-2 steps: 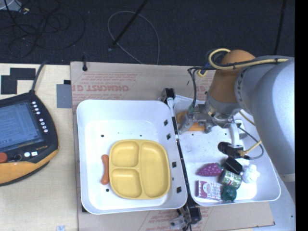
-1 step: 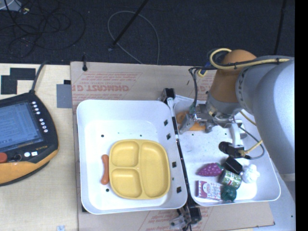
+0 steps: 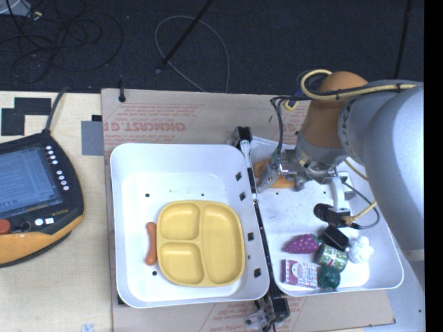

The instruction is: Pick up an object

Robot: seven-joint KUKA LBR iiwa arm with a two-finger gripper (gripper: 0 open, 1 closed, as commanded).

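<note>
My gripper [image 3: 279, 172] hangs low over the far left corner of the right bin [image 3: 387, 272], below the orange wrist band. An orange thing [image 3: 265, 176] lies right at the gripper's tip, partly hidden by it; the view does not show whether it is gripped. Toward the bin's near side lie a purple bunch of grapes [image 3: 302, 243], a red and white carton [image 3: 299, 273], a green can [image 3: 333, 256], a dark green lump [image 3: 329, 277], a white crumpled thing [image 3: 359, 249] and a small black thing [image 3: 336, 237].
The left bin [image 3: 131, 185] holds a yellow divided plate [image 3: 201, 243] with an orange sausage [image 3: 150, 243] to its left. A black divider [image 3: 250, 206] separates the bins. A tablet pendant [image 3: 34, 192] lies off the bench at left.
</note>
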